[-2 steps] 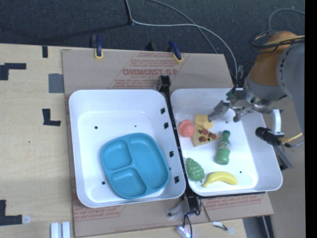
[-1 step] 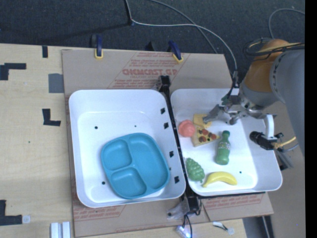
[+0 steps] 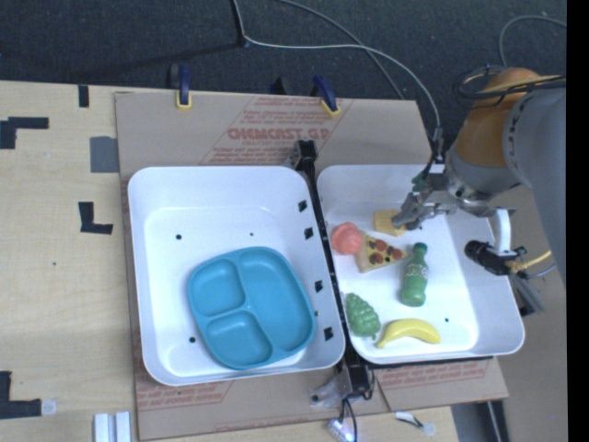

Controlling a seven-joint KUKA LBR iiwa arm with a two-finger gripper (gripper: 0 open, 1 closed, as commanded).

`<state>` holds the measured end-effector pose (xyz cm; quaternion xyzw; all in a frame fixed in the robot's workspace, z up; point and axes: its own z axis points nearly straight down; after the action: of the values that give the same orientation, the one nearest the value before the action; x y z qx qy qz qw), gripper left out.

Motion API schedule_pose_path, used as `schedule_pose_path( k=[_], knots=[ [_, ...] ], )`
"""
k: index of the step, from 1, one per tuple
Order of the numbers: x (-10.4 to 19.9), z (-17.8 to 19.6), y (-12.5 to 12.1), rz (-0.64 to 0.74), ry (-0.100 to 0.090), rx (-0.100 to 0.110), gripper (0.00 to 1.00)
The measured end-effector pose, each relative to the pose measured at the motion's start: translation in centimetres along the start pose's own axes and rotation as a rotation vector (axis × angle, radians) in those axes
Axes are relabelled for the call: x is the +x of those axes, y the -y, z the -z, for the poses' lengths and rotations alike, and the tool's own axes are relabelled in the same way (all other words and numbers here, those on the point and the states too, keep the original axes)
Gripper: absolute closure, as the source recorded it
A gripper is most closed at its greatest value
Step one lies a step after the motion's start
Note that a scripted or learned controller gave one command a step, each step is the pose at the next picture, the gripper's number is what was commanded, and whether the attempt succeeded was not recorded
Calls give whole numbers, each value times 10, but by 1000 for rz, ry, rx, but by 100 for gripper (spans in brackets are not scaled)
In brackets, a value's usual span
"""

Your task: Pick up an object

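Note:
The right bin (image 3: pixel 465 325) holds a yellow cheese wedge (image 3: pixel 386 222), a pink round piece (image 3: pixel 347 238), a pizza slice (image 3: pixel 378 253), a green bottle (image 3: pixel 414 274), a green bumpy cluster (image 3: pixel 362 316) and a yellow banana (image 3: pixel 408 332). My gripper (image 3: pixel 411 213) reaches in from the right and sits low at the right end of the cheese wedge, touching or just above it. The fingers are too small and dark to read, and no object is visibly lifted.
The left bin (image 3: pixel 156 201) contains a blue divided plate (image 3: pixel 248 307). Black clips (image 3: pixel 304 155) join the two bins along their shared wall. Cables run across the dark floor behind the bench. The arm's grey body and orange band (image 3: pixel 492 127) fill the right side.

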<state>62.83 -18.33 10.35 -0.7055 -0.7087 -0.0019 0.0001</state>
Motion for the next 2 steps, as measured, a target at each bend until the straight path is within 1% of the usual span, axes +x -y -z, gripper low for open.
schedule_pose_path(
  k=[1, 2],
  knots=[
    [1, 38, 2, -4, 2, 6, 100],
    [-2, 77, 7, -4, 2, 6, 100]
  ],
)
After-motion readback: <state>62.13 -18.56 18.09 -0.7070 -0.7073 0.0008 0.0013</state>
